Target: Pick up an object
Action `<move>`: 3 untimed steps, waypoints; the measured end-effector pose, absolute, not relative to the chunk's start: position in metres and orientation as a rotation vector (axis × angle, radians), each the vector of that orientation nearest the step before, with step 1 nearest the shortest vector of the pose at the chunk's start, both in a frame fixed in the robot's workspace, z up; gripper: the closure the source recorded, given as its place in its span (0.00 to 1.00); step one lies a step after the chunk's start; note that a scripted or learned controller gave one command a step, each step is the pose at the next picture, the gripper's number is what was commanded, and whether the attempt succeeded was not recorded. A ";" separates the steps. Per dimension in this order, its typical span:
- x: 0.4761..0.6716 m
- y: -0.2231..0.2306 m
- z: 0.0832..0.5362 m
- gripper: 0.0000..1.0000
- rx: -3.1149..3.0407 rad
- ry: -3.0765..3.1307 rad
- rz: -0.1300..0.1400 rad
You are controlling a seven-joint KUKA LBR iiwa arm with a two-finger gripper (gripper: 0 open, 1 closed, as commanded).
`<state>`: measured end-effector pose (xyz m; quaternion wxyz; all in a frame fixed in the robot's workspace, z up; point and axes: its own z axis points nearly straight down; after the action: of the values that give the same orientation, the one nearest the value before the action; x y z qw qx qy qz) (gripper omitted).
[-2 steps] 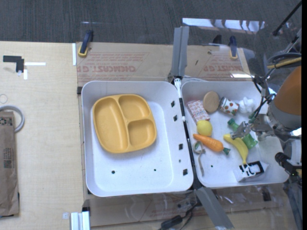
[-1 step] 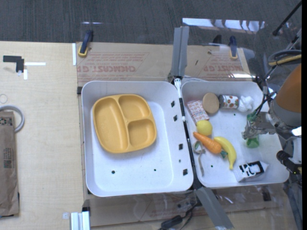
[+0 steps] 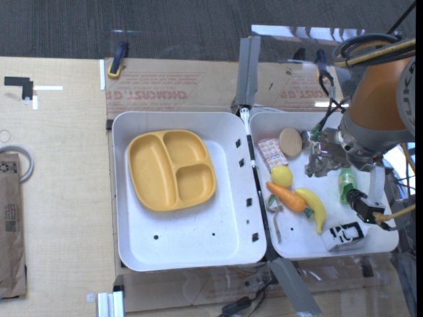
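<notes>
Nothing is lifted yet: your gripper (image 3: 319, 160) hangs over the right bin (image 3: 370, 243), finger state impossible to tell, banana (image 3: 313, 206) and carrot (image 3: 286, 196) lying loose.

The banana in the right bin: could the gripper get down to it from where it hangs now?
Probably yes. The banana lies uncovered, the gripper hovers just above and behind it, and only the carrot touches its near end, so little seems to block it.

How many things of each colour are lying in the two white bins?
Yellow: 3, the divided yellow plastic plate, round yellow lemon, curved yellow banana
Orange: 1, the orange carrot
Green: 1, the small green bottle
Tan: 1, the tan oval piece
Pink-and-white: 1, the flat packet
Total: 7
</notes>
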<state>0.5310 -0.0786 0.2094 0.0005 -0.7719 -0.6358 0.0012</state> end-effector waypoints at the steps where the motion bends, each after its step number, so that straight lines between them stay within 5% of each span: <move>1: 0.531 -0.079 0.209 0.00 -2.424 -1.997 0.004; 2: 0.486 -0.116 0.091 0.00 -2.371 -2.058 0.004; 3: 0.480 -0.126 0.091 0.00 -2.313 -2.122 0.004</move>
<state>0.4803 -0.1262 0.0906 0.0014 -0.7369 -0.6760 0.0012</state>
